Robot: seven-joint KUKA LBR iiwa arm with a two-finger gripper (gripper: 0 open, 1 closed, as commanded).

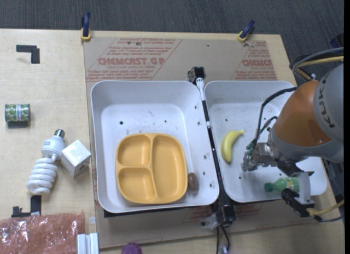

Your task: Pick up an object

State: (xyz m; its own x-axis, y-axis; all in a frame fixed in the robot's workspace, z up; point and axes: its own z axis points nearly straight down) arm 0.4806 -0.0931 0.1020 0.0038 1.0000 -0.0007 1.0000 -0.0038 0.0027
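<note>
A banana (231, 144) is seen lying in the right bin (240, 97), near its left wall, with its curved length running roughly up and down. A green bottle (282, 184) is found lower right in the same bin, partly covered by the arm (306, 121). The end effector (252, 160) is placed low over the bin floor, just beside the banana's lower end and apart from it; whether it is released or clenched cannot be told, and nothing is seen held by it. A miss is judged the likeliest failure: if it is lowered where it stands, bare floor may be closed on, or the banana may be nudged against the wall and slid away. The bottle could also be knocked by the wrist, being so close under it. In the left bin (142, 91) a yellow divided plate (152, 168) is set, with a small brown object (192, 180) touching its right edge. On the surface (44, 83) to the left, a spiral light bulb (45, 166), a white cube (75, 157) and a small can (17, 113) are left well apart from the work.
</note>
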